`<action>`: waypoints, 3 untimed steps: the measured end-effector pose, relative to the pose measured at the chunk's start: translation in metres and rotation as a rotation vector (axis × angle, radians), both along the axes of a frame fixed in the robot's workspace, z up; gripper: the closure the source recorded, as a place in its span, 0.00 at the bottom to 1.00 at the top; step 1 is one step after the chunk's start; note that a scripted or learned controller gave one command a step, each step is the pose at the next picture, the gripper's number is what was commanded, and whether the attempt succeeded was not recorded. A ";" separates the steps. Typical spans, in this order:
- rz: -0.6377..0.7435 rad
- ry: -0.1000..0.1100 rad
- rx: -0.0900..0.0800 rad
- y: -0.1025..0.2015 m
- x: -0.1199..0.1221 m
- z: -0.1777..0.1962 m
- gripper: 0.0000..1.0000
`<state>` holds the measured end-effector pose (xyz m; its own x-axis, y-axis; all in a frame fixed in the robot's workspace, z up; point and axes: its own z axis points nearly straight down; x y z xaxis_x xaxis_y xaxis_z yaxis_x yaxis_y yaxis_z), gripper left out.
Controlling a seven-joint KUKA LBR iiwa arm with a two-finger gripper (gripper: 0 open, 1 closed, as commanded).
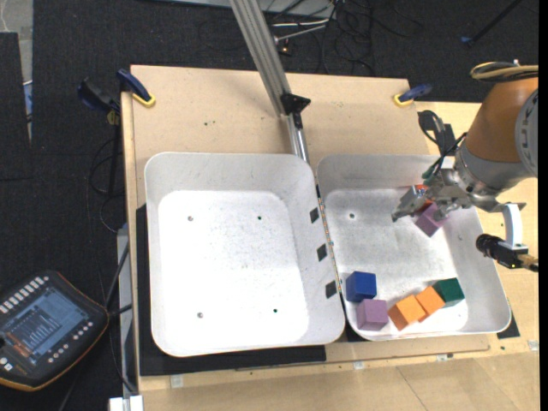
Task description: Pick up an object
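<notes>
Overhead slanted view of the bench (pixel 214 101) with two shallow white bins side by side. The left bin (pixel 171 187) lies near the centre; the right bin (pixel 360 187) holds all the blocks. The arm (pixel 505 135), grey with an orange band, enters from the right edge, where its upper links are cut off by the frame. The gripper (pixel 421 208) hangs over the far half of the right bin, tilted toward the left. A light purple block (pixel 427 222) sits at its fingertips, seemingly pinched between them; the jaws appear pressed against this block, though the fingers are small and partly masked by the wrist hardware, and whether the block is clear of the bin floor cannot be told. At the near end of the right bin lie four more blocks: a blue block (pixel 361 284), a second purple block (pixel 372 313) just beside it, an orange block (pixel 409 307) and a green block (pixel 449 292) touching the orange one. A grey metal pole (pixel 261 45) slants from the far edge down to the gap between the bins. A teach pendant (pixel 43 324) rests at the near left, partly cut off.
</notes>
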<state>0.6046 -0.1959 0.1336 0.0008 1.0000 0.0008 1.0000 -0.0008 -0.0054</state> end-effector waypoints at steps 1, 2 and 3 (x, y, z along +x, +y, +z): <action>0.001 -0.027 -0.009 -0.002 0.006 -0.010 0.00; 0.002 -0.028 -0.010 -0.002 0.007 -0.003 1.00; 0.002 -0.011 -0.003 -0.002 -0.001 0.046 1.00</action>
<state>0.6039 -0.1976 0.1791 -0.0008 1.0000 -0.0020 1.0000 0.0008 0.0056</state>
